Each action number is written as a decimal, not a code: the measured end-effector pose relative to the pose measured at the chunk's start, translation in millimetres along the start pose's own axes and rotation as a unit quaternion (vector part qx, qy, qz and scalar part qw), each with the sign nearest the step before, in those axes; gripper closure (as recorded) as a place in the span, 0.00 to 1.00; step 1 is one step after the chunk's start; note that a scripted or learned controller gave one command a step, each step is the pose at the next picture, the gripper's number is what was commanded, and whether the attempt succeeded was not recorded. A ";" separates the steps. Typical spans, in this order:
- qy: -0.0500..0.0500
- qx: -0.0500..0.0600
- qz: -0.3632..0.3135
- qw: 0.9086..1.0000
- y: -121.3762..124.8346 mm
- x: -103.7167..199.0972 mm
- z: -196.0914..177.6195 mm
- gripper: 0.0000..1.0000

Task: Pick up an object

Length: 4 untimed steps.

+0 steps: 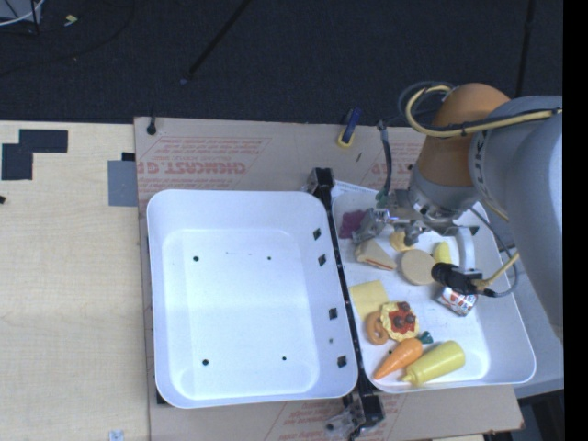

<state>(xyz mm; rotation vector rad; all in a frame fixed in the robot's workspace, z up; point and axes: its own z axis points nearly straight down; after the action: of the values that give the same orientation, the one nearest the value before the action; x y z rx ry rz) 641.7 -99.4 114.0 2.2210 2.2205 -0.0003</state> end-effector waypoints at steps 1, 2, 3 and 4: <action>0.001 0.003 -0.001 1.000 1.1 11.4 28.0 0.00; 0.000 0.003 0.001 1.000 -10.8 -27.3 26.4 0.00; 0.001 0.003 0.001 1.000 -83.4 -11.6 26.2 0.00; 0.002 0.002 0.004 1.000 -80.7 -13.5 15.9 1.00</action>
<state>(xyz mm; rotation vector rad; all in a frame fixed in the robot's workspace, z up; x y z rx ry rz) 561.0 -113.0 98.1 2.2336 2.2152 -0.0002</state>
